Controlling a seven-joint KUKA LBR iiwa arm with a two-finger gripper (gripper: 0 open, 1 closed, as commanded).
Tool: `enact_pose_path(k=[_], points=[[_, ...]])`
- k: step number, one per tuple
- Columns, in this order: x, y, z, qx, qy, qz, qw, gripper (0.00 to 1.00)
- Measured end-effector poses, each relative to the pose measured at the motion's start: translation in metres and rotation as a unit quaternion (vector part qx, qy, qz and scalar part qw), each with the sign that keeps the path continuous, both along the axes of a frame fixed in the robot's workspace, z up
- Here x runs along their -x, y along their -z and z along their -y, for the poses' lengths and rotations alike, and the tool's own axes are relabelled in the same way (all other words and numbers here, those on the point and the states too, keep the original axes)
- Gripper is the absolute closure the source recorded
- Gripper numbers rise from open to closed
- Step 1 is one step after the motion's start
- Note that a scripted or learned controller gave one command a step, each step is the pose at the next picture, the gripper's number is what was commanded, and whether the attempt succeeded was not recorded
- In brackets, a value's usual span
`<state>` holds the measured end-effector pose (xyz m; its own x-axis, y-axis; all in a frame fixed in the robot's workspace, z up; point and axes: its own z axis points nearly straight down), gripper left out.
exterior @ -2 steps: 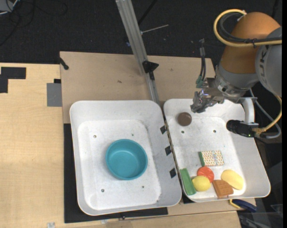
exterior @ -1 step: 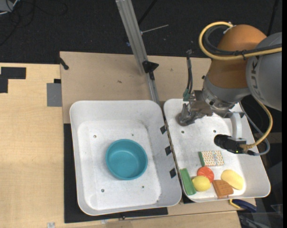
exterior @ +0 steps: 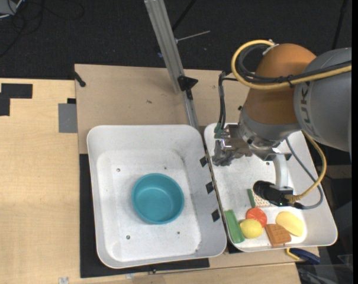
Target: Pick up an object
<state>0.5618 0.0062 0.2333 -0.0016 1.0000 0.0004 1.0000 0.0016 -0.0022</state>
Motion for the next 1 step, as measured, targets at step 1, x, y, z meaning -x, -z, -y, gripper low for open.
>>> enact_pose_path(k=[1], points=[[0.0256, 0.0113, -0.0448, -0.0001, -0.001, 0.0, 1.0, 1.0]])
